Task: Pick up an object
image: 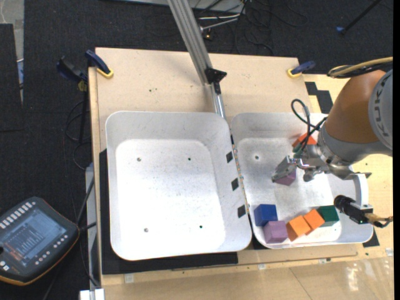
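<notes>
A grey KUKA arm (359, 114) with an orange band is reaching in from the right over a pale wooden bench (162, 80) that is carrying two shallow white bins side by side. The left bin (125, 167) is sitting speckled and bare along its floor; the right bin (250, 136) is holding the blocks. The gripper (291, 169) is hanging low near the middle of the right bin, and a small mauve block (286, 178) is lying right at its tip; how wide the jaws are standing, and whether they are closing on that block, cannot be told from this slant. Along the right bin's near edge four more blocks are crowding together: a blue block (265, 214), a purple block (276, 231) touching it, an orange block (300, 224) and a green block (327, 215) toward the near right corner. An orange piece (302, 141) is peeking out by the wrist near the bin's far right. The mauve block is looking light, stiff and flat-sided, likely foam or wood, so a squeeze across two opposite faces should be holding it; standing apart from the others, it is giving the fingers room. A metal strut (190, 33) is slanting down to the bench's far edge, blue clamps (97, 60) are gripping the far corners, and a teach pendant (31, 236) is resting on the dark floor beyond the bench's left edge
</notes>
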`<action>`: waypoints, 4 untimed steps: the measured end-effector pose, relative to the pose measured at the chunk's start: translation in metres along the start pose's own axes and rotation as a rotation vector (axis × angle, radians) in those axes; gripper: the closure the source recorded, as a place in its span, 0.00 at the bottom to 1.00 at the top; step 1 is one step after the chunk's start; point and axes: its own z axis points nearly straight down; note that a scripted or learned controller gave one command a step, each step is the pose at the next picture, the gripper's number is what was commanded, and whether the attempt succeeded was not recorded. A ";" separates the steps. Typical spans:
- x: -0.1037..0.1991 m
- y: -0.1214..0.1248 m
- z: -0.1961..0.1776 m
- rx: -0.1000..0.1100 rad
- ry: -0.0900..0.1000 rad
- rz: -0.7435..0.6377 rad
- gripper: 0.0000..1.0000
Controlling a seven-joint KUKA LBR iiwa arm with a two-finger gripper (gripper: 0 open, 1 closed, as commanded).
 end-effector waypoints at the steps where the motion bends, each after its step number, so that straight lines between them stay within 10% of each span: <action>1: 0.000 0.000 0.053 -0.003 -0.001 0.000 0.00; 2: 0.000 0.001 0.040 -0.007 -0.001 0.000 1.00; 4: -0.010 0.010 -0.076 -0.013 -0.003 -0.004 1.00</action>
